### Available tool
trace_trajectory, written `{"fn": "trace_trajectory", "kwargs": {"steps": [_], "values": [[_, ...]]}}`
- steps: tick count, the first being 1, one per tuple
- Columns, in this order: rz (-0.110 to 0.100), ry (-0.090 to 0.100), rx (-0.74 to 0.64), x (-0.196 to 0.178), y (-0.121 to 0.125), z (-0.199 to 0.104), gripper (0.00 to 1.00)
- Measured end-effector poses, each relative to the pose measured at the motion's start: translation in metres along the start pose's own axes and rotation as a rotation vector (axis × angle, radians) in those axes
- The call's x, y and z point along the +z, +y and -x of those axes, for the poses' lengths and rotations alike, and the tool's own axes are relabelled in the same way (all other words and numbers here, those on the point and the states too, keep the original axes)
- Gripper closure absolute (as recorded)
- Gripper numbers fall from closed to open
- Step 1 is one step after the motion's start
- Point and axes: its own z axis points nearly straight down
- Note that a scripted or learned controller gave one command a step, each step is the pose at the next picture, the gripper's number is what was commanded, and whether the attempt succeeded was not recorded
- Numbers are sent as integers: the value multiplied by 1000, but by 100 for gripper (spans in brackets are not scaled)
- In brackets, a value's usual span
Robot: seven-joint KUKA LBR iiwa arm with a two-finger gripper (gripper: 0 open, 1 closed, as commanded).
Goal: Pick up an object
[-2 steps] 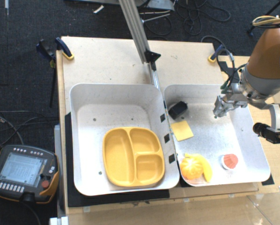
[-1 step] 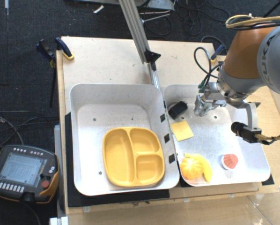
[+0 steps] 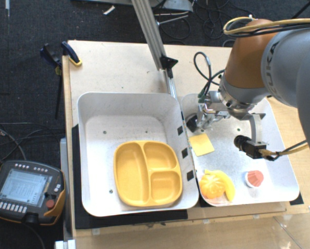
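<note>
Two white bins, gripper (image 3: 203, 119) low beside right bin's (image 3: 279, 162) left wall, grip state unclear, yellow square (image 3: 202, 144) just below it

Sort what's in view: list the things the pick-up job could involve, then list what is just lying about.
Part of the job:
gripper, low in the right bin
pale yellow flat square
orange and yellow fruit-like toy
small red and white item
yellow divided plate in the left bin

Just lying about:
teach pendant on the floor
blue and yellow clamp at the bench corner
</note>
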Motion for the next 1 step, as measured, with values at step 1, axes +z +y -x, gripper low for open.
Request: {"fn": "trace_trajectory", "kwargs": {"steps": [1], "values": [[4,0,1,-13,15,-49,100]]}}
